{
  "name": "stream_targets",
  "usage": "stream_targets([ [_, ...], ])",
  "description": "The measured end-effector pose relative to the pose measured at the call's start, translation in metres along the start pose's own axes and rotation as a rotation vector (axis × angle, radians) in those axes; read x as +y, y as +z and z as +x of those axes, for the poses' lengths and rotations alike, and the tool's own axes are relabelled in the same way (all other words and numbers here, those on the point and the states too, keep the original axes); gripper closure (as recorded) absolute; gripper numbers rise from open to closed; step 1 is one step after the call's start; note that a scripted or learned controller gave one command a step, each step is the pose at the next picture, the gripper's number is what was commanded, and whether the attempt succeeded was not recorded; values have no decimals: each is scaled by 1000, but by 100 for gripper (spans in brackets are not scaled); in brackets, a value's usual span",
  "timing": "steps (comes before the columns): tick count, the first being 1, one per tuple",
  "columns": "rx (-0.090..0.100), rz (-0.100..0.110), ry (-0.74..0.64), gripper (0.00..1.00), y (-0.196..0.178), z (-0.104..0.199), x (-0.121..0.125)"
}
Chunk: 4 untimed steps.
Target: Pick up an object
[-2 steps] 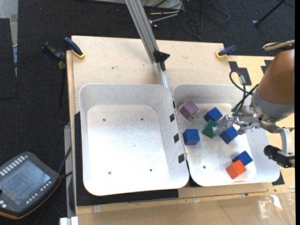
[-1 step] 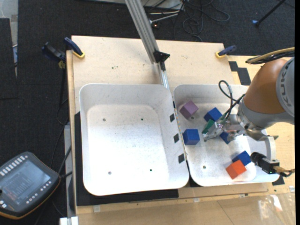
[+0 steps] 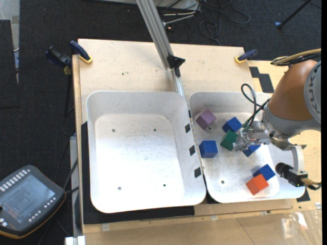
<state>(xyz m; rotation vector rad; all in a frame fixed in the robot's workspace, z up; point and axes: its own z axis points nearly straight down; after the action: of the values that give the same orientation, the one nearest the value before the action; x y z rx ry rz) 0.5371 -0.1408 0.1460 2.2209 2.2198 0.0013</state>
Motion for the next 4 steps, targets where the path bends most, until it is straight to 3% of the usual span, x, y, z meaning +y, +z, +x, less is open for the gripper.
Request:
stream_targets([
  [3, -2, -4, -4, 100, -138, -1, -1],
  [4, 1, 2, -7, 100, -121, 44, 13],
])
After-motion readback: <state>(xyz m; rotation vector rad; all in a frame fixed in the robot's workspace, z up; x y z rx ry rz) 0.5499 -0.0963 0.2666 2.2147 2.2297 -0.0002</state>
